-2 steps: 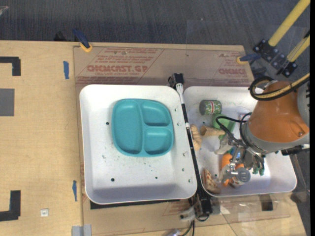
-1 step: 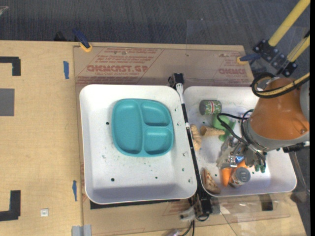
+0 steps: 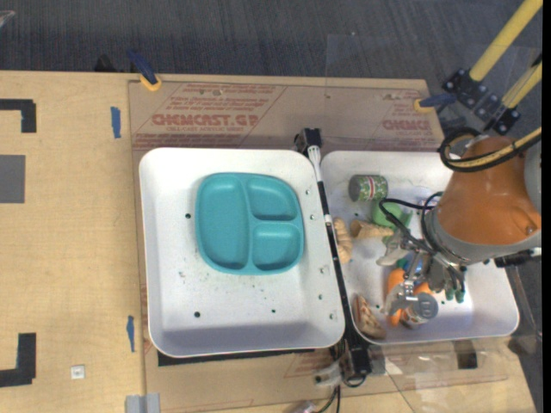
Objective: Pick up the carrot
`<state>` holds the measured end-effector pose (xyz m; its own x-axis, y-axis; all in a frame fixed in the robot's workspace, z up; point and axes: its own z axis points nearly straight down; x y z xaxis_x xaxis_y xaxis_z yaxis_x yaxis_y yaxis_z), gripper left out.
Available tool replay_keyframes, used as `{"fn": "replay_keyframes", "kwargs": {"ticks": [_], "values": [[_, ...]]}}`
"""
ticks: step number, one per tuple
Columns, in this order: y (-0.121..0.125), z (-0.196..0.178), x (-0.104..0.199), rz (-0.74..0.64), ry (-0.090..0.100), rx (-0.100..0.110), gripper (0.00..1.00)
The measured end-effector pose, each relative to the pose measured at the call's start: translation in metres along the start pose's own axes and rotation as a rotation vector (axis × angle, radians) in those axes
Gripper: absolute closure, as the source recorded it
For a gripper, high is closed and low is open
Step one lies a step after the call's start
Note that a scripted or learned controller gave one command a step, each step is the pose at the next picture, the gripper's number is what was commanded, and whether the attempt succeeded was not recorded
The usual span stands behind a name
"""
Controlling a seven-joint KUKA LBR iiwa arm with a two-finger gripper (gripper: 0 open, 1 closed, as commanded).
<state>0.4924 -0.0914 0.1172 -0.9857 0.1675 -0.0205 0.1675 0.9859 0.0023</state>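
Currently 2 white bins are seen side by side on the bench (image 3: 69,256). The left bin (image 3: 172,317) carries 1 teal tray (image 3: 250,222) with 3 compartments, set near the bin's middle, slightly toward the far edge. A few dark specks are scattered on the bin floor near its front edge.

The right bin (image 3: 495,317) holds the clutter. A green can (image 3: 368,187) lies on its side near the far-left corner. Tan pieces (image 3: 344,239) are lined along the left wall, and a brownish piece (image 3: 370,317) sits at the front-left corner.

The arm (image 3: 486,200), with its orange band, is placed over the right half of the right bin. The gripper (image 3: 416,282) is lowered into the bin's middle, toward the front edge. Its state cannot be told; the tips are lost in the clutter and cabling.

The carrot (image 3: 394,278) is taken to be the orange piece directly under the gripper, in the front-middle of the right bin. More orange is seen just in front of it (image 3: 398,317), beside a grey round item (image 3: 420,310). Whether both orange patches are 1 object cannot be told. Contact between gripper and carrot cannot be confirmed.

Green bits (image 3: 455,292) are seen just right of the gripper. Yellow rods (image 3: 512,24) are visible at the far-right corner of the bench.
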Motion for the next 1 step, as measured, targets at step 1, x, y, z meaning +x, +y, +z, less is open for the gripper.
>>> {"fn": "replay_keyframes", "kwargs": {"ticks": [1], "values": [[0.0007,-0.0108,-0.0028,-0.001,-0.009,0.0,1.0]]}}
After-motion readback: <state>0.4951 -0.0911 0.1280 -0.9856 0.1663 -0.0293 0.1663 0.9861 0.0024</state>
